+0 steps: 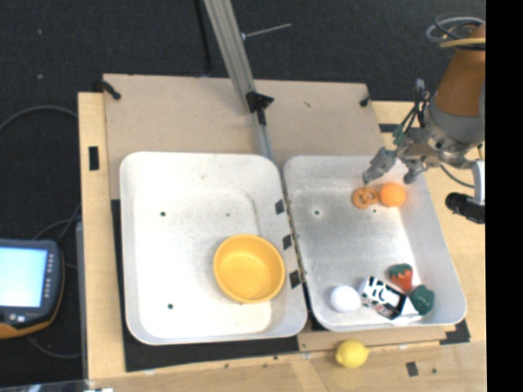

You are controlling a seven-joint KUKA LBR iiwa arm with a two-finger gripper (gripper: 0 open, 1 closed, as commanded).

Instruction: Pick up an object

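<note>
My gripper [395, 168] hangs over the far right part of the right bin [343, 243], its two fingers spread open with nothing between them. Just below the fingertips lie two small orange pieces: a flat one [364, 197] and a round orange ball [393, 194]. At the bin's near end sit a white ball [345, 298], a black and white toy [382, 295], a red and green piece [400, 273] and a dark green piece [422, 300]. A yellow bowl [249, 268] rests in the left bin [180, 211].
A yellow lemon-like ball [351, 354] lies on the bench in front of the right bin. A metal pole [237, 55] slants up from between the bins. A screen device [29, 284] sits off the bench at left.
</note>
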